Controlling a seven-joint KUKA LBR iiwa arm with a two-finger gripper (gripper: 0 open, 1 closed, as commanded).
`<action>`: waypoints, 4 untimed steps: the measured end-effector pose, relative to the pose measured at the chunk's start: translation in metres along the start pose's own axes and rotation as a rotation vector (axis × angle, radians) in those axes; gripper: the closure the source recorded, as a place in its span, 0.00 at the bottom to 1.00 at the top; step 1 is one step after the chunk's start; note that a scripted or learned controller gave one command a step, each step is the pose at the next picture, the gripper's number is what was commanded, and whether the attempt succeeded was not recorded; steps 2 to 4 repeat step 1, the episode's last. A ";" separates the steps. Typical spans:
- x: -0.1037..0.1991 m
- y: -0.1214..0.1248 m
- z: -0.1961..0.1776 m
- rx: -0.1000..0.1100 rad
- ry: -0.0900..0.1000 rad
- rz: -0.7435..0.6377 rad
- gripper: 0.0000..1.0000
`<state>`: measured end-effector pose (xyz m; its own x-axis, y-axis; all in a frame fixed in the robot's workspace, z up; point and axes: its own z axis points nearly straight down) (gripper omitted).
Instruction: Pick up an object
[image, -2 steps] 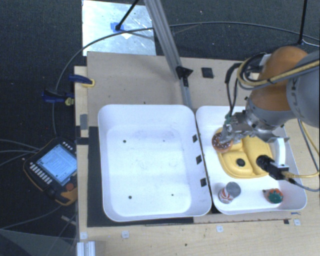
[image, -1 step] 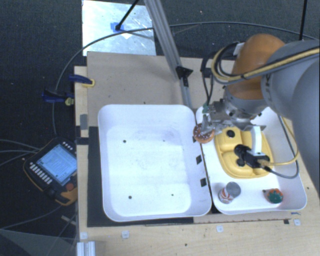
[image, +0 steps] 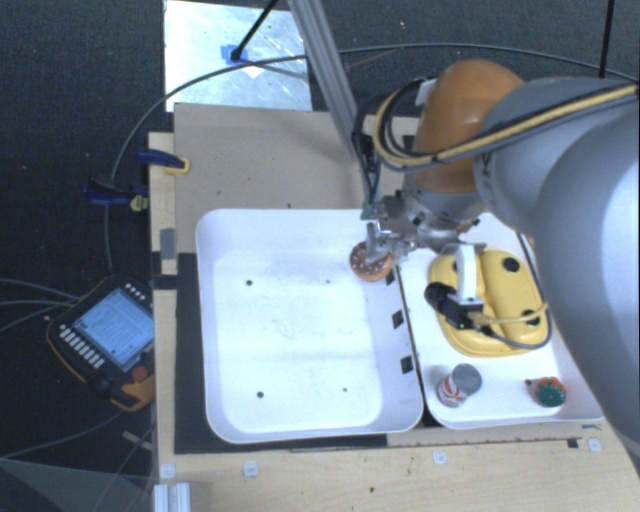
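A dark carpeted floor (image: 70, 90) fills the left of the frame, crossed by thin cables (image: 120, 180). A tan bench top (image: 260, 160) sits at the centre. A bright, shiny sheet (image: 235, 55) lies at the upper middle. A handheld control pendant (image: 108, 335) with a lit screen rests at the left edge.

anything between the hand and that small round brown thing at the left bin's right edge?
Nothing visible. The hand sits directly over the round brown object, at the left bin's right wall. The yellow object lies apart in the right bin.
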<state>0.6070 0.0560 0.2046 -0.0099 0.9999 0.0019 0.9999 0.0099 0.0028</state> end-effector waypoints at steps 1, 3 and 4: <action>0.045 0.013 -0.017 -0.001 0.001 0.000 1.00; 0.045 0.013 -0.017 -0.001 0.001 0.000 1.00; 0.045 0.013 -0.017 -0.001 0.001 0.000 1.00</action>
